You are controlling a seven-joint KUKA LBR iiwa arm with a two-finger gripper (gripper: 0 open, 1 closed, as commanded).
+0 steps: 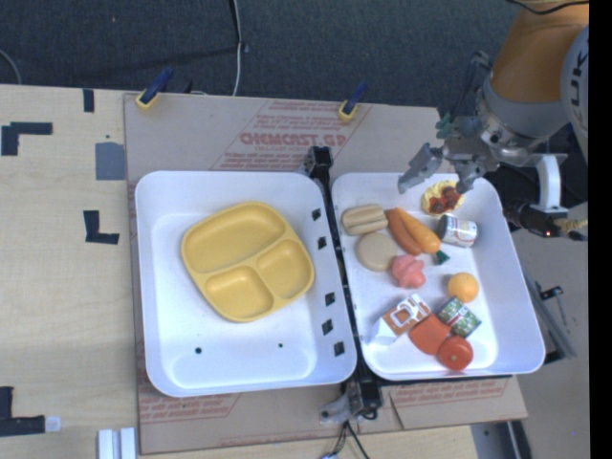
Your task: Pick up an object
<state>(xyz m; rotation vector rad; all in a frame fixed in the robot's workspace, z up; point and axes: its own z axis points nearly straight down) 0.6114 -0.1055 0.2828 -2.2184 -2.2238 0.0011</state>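
my gripper (444, 172) hangs over the far corner of the right bin (521, 299); its fingers (417, 174) are spread apart and pinch nothing; right under them, by the nearer finger, sits a small pizza slice toy (442, 199), and i think that is the one to go for; it looks light and stiff, flat too, so i would grab it by its sides, not from the top; it lies close to the bin's far wall, so one finger has little room there; a bit nearer to me than the fingers lie a little can (459, 229), a carrot (413, 231) and a hot dog bun (363, 219); they crowd that side; further out are a pink toy (408, 272), an orange (462, 286) and a tomato (455, 353); way off to the left is the left bin (167, 352) with a yellow tray (247, 260); lots of open room above it.
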